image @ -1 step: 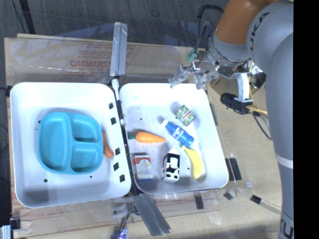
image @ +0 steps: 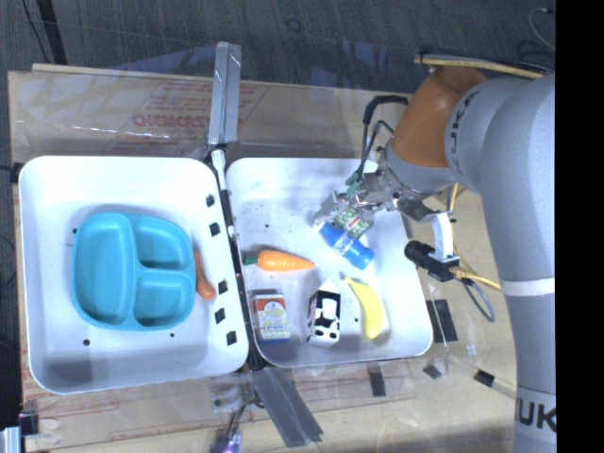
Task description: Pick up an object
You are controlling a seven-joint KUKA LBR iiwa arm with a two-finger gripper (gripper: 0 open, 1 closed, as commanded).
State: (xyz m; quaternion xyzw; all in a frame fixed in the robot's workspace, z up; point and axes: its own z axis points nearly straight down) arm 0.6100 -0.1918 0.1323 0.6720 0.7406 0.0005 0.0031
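Note:
My gripper hangs low in the right bin, near its middle right. Directly under and beside it lies a blue object, touching or nearly touching the gripper tip. An orange carrot lies left of that. Along the bin's front sit a small orange-and-white carton, a black-and-white cow-patterned carton and a yellow banana.
The left bin holds a blue divided tray with an orange object wedged at its right side. A metal divider bar runs between the bins at the back.

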